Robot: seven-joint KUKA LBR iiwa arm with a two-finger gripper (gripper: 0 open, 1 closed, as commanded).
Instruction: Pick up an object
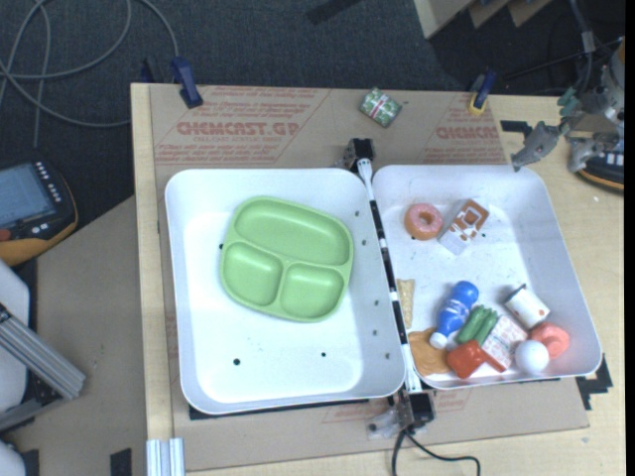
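Near corner of right bin (571, 266): a heap with a white ball (533, 356), red toy (466, 361) and blue-and-white bottle (454, 310).
Far half of right bin: a doughnut (425, 221) just beside a small brown box (464, 224).
Left of right bin: a green divided plate (288, 258) in the other bin (198, 296).
Claw (532, 147): just beyond the right bin's far right corner, well apart from the heap, nearer the box.
Claw state: cannot tell.
Arm: hardly in view at the right edge.

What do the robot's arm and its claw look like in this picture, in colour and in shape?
The claw is small and angular, of dull grey metal. Behind it, the end of the arm is a cluster of pale grey metal parts, and a dark cable runs up from it. The picture is too blurred to show any markings.
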